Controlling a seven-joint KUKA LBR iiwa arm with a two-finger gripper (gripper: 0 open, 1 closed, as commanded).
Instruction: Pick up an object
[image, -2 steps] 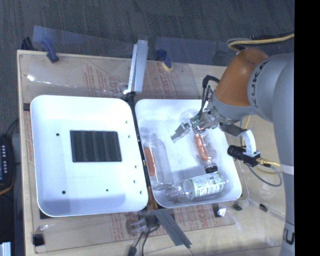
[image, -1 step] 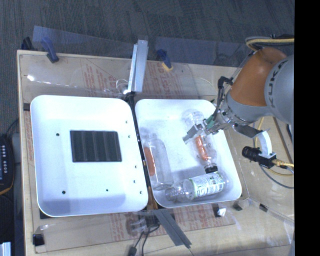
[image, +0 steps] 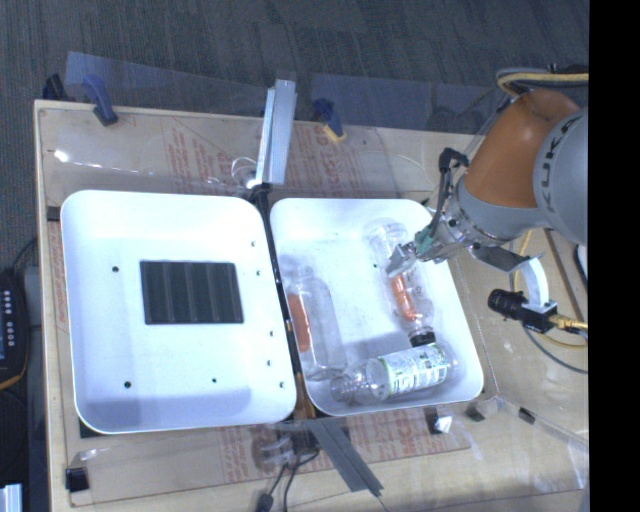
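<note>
- I have the arm (image: 520, 170) reaching in from the right, with the gripper (image: 408, 258) low over the upper part of the right bin (image: 330, 225), directly above the top end of a clear bottle.
- From this slanted overhead view I cannot tell whether the fingers are apart or together; they blur against the clear plastic under them, and I see nothing clearly clamped between them.
- The right bin holds three bottles. The one with the orange label (image: 405, 285) lies lengthwise under the gripper, dark cap toward the near edge.
- A second clear bottle (image: 310, 320) lies along the left wall, and the bottle with the green label (image: 400, 372) lies crosswise along the near wall, just beside the first one's cap.
- The bottles lie flat, so I judge the low approach suits closing across a body rather than a cap.
- The left bin (image: 100, 300) carries only a dark ribbed panel (image: 192, 292), so I read it as the drop side.
- Blue clamps (image: 100, 100) at the back hold the plastic sheet on the counter (image: 520, 420), presumably so the bins stay put during tries.
- My worry: clear, round plastic may roll or slip from a grip.
</note>
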